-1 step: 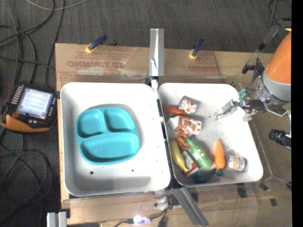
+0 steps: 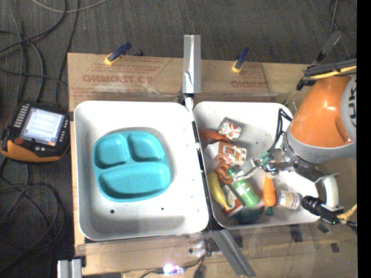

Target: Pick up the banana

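Note:
The banana (image 2: 217,190) is yellow and lies lengthwise near the left wall of the right bin (image 2: 272,110), towards its front. It is partly wedged among other items. My gripper (image 2: 259,163) hangs over the middle of the right bin, right of the banana and apart from it, just above a green bottle (image 2: 246,191). The arm's grey wrist and orange band (image 2: 322,117) cover the bin's right side. I see nothing held in the gripper.
Crowded around the banana are a brown pretzel-like piece (image 2: 224,173), two red-and-white cartons (image 2: 231,129) (image 2: 232,153), an orange carrot (image 2: 268,191) and a small white bottle (image 2: 288,200). The left bin (image 2: 87,213) holds a blue divided tray (image 2: 133,165).

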You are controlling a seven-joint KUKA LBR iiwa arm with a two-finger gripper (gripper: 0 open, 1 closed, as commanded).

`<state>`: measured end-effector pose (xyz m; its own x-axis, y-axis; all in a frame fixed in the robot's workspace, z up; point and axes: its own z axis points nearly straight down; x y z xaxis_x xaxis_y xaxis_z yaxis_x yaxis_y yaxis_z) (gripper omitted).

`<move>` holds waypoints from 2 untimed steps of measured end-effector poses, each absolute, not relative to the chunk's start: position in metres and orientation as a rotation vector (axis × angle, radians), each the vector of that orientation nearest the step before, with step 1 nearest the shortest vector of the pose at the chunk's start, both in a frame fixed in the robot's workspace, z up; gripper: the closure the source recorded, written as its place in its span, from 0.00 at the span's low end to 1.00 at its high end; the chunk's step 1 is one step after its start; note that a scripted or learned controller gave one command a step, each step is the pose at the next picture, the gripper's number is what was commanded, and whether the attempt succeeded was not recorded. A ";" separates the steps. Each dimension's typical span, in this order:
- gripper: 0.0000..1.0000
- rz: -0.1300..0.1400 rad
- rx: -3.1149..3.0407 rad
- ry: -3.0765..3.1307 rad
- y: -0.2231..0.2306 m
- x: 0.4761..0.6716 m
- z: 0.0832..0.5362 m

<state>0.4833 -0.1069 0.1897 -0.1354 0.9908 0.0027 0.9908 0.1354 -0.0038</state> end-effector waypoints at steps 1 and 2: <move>0.00 0.002 -1.987 -2.429 -0.021 0.484 0.183; 0.00 0.002 -1.662 -2.663 -0.017 0.484 0.183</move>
